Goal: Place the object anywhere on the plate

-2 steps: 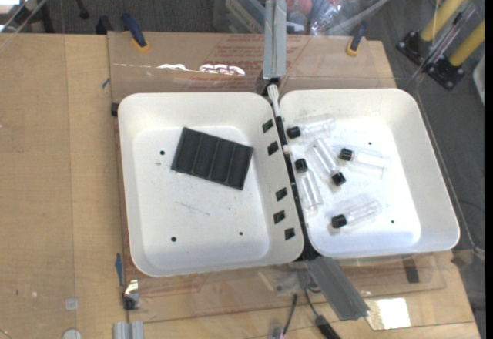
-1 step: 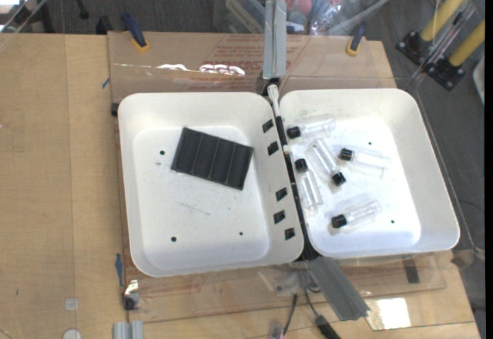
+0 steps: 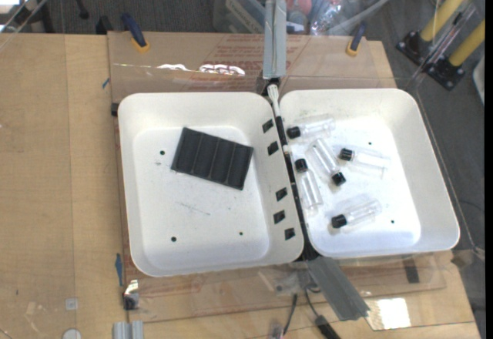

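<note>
**Vials Rest in Right Bin, Plate in Left**

A dark ribbed plate (image 3: 212, 158) is seen lying tilted in the left bin (image 3: 146, 249), with bare white floor around it. Several clear, black-capped vials (image 3: 354, 214) are scattered in the right bin (image 3: 431, 176), near the central divider.

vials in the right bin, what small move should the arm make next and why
Probably reach in over the right bin toward one clear vial lying apart near its front, since all the vials sit there and the black plate in the left bin bears none.
</note>
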Controlling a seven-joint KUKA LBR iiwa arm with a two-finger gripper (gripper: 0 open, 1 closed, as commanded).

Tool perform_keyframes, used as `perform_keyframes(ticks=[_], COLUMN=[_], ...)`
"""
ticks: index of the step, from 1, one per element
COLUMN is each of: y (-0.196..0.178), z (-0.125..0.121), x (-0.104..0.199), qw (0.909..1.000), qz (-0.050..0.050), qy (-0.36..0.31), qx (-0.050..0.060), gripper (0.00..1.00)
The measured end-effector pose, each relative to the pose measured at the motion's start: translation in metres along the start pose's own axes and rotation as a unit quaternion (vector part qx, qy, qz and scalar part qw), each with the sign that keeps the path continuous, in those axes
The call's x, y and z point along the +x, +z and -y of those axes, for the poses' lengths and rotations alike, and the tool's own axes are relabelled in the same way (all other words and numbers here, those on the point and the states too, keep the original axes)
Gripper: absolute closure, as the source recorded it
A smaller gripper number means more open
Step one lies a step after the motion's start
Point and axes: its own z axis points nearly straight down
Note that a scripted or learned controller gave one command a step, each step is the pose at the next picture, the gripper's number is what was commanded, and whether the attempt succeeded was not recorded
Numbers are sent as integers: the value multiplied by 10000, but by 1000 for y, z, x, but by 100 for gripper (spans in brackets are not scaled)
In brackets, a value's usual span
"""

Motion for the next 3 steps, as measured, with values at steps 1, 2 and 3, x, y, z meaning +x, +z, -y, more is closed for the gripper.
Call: perform_keyframes(ticks=[1, 2, 3], y=[-11, 0, 0], z=[-1, -5, -9], x=[-1, -5, -11], qw=[10000, 9955, 9676], qz=[37, 4, 27], qy=[2, -943, -2523], qx=[-11, -1, -2], gripper=[100, 100, 100])
